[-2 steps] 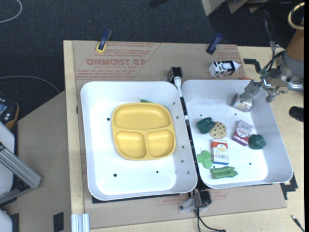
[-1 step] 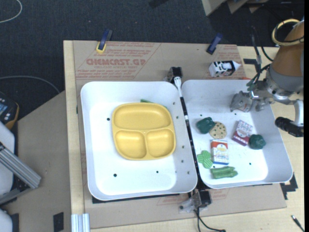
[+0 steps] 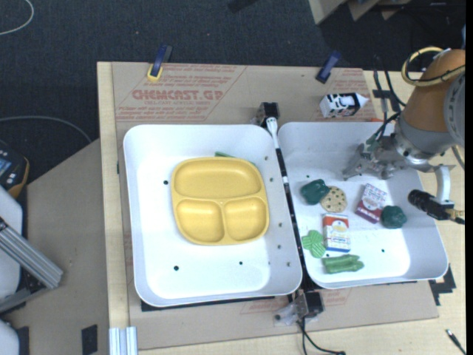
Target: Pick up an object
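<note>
Green pods (image 3: 341, 264) front of bin, well below gripper (image 3: 367, 163); cookie (image 3: 334, 198) nearer

Left bin (image 3: 148, 220) holds a divided tray (image 3: 219, 200) near its centre. Right bin (image 3: 421, 254) holds a cookie (image 3: 334, 198) and two small cartons (image 3: 336, 234), clustered centrally. Claw (image 3: 369, 163) sits over its rear.

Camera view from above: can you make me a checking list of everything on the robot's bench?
Surface: brown board bearing left bin and right bin.
Job's things: cookie, juice box, red packet, green toys in right bin.
Clutter: yellow divided plate in left bin; cow-patterned toy on board.
Grippers: gripper above right bin's back, holding nothing visible.
Cables: black cable at front edge.
Surroundings: dark carpet.
</note>
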Tool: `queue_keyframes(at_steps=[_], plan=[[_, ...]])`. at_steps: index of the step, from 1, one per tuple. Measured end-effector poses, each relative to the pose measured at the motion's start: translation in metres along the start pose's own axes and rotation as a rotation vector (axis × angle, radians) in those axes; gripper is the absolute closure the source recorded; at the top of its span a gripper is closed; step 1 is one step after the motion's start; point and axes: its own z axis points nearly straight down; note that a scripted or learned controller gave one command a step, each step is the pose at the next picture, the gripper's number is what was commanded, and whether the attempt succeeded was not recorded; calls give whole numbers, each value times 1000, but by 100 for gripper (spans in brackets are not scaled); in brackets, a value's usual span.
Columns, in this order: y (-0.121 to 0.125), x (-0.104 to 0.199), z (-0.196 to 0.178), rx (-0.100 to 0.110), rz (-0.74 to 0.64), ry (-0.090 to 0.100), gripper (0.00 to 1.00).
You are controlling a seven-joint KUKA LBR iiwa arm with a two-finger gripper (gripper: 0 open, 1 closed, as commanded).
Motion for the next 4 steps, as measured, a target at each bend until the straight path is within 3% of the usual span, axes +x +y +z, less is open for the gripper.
queue_keyframes(at_steps=[1, 3, 4], plan=[[2, 0, -14, -6, -1, -2, 100], [3, -10, -127, -12, 2, -5, 100], [4, -10, -144, -11, 1, -4, 100]])
